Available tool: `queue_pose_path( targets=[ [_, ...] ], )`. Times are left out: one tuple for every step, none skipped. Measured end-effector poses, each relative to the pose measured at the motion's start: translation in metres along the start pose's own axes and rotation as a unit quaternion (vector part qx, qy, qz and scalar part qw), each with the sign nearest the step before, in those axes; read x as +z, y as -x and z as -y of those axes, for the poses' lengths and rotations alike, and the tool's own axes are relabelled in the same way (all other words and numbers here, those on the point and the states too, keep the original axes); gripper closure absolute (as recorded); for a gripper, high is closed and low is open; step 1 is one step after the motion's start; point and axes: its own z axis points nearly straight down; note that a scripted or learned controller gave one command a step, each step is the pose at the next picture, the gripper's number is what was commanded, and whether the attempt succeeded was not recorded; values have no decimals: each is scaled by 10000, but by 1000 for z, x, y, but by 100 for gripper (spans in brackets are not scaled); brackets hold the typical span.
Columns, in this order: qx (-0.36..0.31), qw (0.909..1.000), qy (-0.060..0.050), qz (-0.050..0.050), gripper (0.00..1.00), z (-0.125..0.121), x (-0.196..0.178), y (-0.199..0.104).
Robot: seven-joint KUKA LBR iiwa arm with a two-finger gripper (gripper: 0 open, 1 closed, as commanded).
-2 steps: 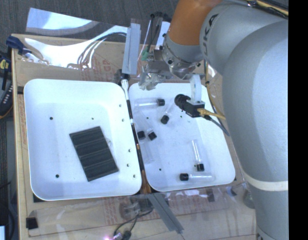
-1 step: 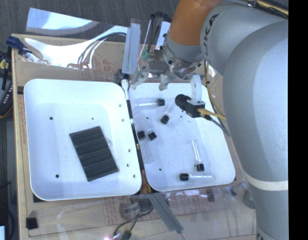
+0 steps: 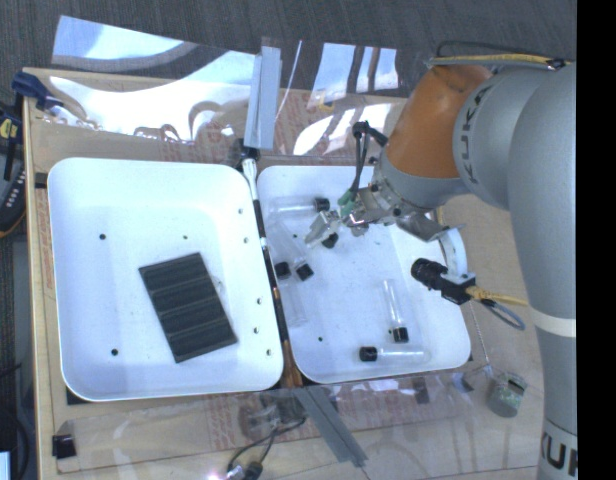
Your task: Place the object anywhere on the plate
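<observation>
A dark ribbed rectangular plate (image 3: 188, 307) lies flat in the left white bin (image 3: 88, 198), slightly turned. The right bin (image 3: 448, 343) holds small objects: two black pieces (image 3: 282, 268) (image 3: 304, 271) near its left wall, and two clear tubes with black caps (image 3: 393, 313) (image 3: 388, 353) toward the front. My gripper (image 3: 326, 223) hangs low over the back left part of the right bin, fingers pointing down and to the left. Its fingers stand apart with nothing visible between them. The two black pieces lie a short way in front of the fingertips.
The raised rim between the two bins (image 3: 266, 268) runs just left of the gripper. A black cable fitting (image 3: 436, 278) on the arm hangs over the right bin's right side. Clutter and shiny foil sit behind the bins.
</observation>
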Motion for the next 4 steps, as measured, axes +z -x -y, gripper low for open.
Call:
queue_pose_path(
  targets=[
    [2186, 9758, 49, 28, 0, 67, 73, -22],
    [2427, 9701, 23, -3, 0, -83, -17, -34],
    [2634, 9647, -6, -4, 0, 56, -15, -122],
    [3214, 9470, -16, -2, 0, 66, -14, -184]
  ],
)
